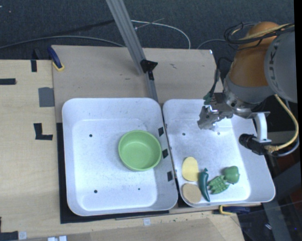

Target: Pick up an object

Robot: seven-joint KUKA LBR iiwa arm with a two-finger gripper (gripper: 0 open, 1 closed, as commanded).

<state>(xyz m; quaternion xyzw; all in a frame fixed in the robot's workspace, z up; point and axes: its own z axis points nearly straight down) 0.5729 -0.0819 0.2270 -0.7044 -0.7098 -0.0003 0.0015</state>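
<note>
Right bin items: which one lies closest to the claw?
The pale yellow piece. It sits highest in the cluster, above the tan piece, with the green pepper and the other green items farther from the claw.

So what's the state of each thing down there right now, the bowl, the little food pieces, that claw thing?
Green bowl: upright, hollow facing up, in the left bin.
Yellow piece: lying flat in the right bin.
Tan piece: lying flat at the near rim.
Dark green pepper: lying down, touching both.
Green vegetable toys: lying together beside the pepper.
End effector: above the right bin's far end, apart from the toys.

Bare floor around green bowl
</note>
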